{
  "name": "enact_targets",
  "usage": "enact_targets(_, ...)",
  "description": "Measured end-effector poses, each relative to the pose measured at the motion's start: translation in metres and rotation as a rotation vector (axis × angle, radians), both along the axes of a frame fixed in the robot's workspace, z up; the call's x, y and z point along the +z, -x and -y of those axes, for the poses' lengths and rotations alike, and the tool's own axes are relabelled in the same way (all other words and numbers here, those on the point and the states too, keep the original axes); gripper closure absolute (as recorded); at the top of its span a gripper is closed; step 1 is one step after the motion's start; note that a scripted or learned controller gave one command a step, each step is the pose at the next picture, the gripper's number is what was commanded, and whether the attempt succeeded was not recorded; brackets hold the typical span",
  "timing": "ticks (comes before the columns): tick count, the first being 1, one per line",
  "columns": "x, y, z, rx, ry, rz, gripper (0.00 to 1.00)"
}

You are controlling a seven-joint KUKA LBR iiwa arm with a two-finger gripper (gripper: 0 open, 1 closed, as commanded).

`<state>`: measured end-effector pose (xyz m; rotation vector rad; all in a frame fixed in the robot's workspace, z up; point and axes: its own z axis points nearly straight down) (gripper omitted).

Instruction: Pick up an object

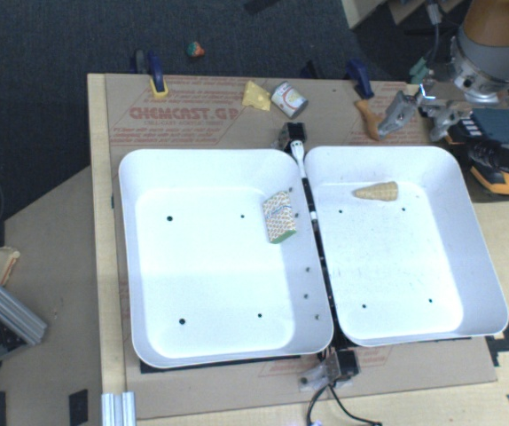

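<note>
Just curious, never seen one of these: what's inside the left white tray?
Inside the left bin lies one small patterned packet, near its right wall. The rest is bare white floor with a few dark dots. What's beneath the packet is covered.

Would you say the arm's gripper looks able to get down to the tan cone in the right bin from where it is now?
Probably yes. The tan cone lies alone on the right bin floor near the back wall, nothing over it, and the gripper hangs just behind that wall.

Two bins [139, 264], two objects [278, 216].
</note>
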<state>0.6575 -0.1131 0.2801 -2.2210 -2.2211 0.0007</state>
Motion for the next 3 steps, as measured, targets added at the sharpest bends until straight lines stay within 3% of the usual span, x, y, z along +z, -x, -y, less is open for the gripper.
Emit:
enact_targets(1, 0.157, 0.034, 0.019, -0.002, 0.006, 0.022, 0.0)
enact_targets(2, 0.264, 0.094, 0.04, -0.003, 0.005, 0.017, 0.0)
enact_targets(3, 0.267, 0.091, 0.038, 0.001, 0.005, 0.008, 1.0)
